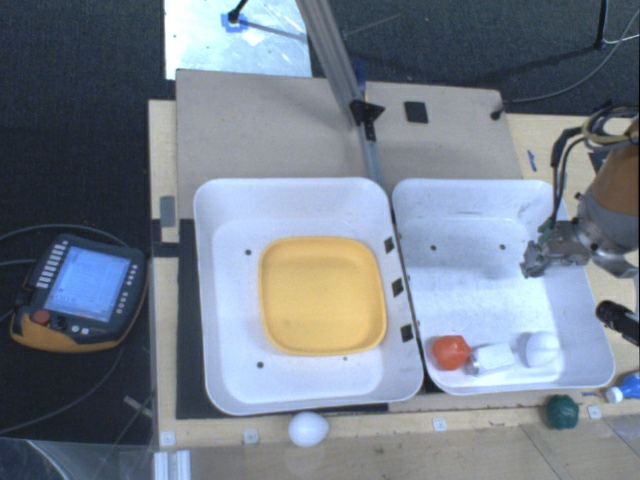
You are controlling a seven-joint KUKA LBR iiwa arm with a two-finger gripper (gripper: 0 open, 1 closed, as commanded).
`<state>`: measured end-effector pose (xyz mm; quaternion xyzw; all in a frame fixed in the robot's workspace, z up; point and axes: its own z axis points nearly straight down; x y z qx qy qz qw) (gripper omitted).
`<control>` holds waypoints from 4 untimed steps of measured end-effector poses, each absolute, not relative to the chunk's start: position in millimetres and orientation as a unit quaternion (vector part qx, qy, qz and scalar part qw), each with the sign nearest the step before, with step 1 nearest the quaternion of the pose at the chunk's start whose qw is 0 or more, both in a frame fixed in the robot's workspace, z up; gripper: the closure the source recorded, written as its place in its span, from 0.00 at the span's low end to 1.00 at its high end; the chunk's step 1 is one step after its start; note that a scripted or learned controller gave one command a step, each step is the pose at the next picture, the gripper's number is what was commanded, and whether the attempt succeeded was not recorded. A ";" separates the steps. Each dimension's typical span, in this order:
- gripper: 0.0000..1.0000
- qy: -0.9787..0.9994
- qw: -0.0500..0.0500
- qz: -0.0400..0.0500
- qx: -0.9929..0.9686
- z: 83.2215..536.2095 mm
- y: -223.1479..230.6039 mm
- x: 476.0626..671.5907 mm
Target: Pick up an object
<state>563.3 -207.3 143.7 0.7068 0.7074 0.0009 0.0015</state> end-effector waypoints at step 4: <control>1.00 0.709 0.000 0.001 0.706 239.1 -92.0 579.6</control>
